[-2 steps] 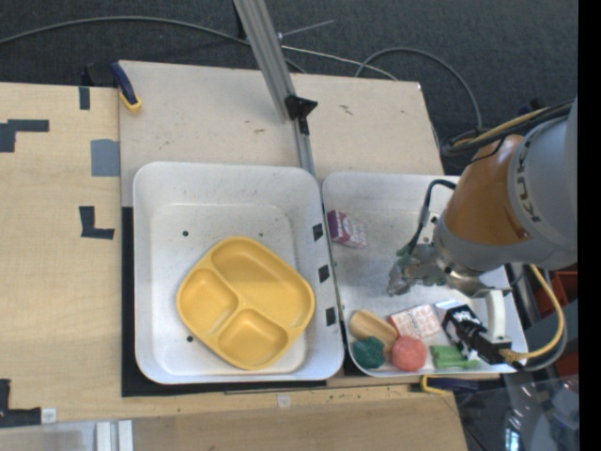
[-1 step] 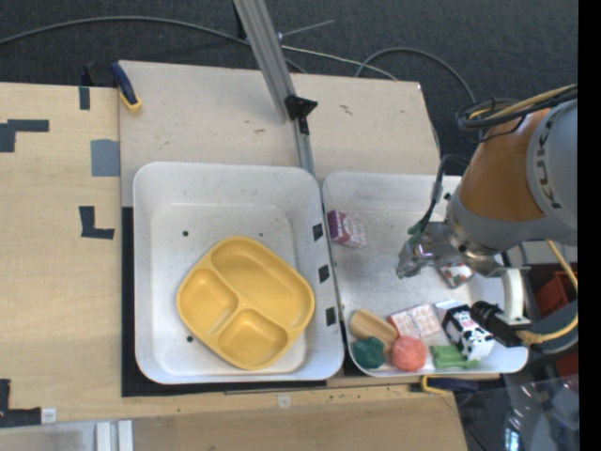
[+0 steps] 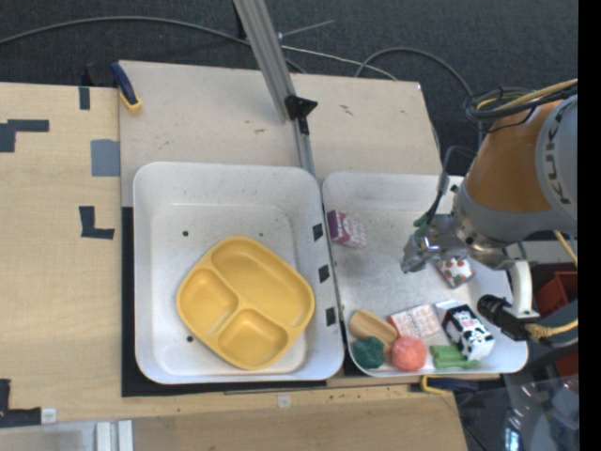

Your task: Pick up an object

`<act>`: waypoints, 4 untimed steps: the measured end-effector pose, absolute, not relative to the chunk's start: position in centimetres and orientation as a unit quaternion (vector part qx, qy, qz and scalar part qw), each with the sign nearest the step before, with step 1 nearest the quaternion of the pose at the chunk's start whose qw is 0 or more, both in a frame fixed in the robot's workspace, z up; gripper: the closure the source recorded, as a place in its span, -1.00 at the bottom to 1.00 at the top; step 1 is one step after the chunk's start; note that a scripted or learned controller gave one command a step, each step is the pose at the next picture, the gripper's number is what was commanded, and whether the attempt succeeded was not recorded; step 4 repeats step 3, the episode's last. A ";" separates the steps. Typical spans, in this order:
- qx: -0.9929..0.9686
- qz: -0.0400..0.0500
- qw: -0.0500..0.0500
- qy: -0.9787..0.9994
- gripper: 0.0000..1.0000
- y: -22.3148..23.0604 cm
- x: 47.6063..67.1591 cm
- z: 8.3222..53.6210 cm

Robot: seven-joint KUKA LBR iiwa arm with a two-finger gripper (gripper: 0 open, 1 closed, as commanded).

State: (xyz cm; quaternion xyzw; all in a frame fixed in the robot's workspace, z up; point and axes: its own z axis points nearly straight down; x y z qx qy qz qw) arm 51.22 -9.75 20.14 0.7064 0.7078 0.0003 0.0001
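Tan oblong block (image 3: 373, 325) lies slanting toward the bin's near-right; gripper (image 3: 420, 252) state unclear.

The yellow tray (image 3: 246, 301) looks like smooth, slightly glossy plastic. Both white bins (image 3: 150, 252) look matt and scuffed. The tabletop (image 3: 47, 214) shows pale wood grain, and the slanted pole (image 3: 268, 50) is bare metal.

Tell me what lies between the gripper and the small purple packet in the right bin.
Only bare white bin floor lies between the gripper and the purple packet, as the camera view shows.
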 end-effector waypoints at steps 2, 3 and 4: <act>0.704 0.000 -0.001 0.710 1.00 0.6 53.7 20.8; 0.704 0.000 -0.001 0.710 1.00 5.7 55.0 22.4; 0.704 0.000 -0.001 0.710 1.00 5.7 55.0 22.4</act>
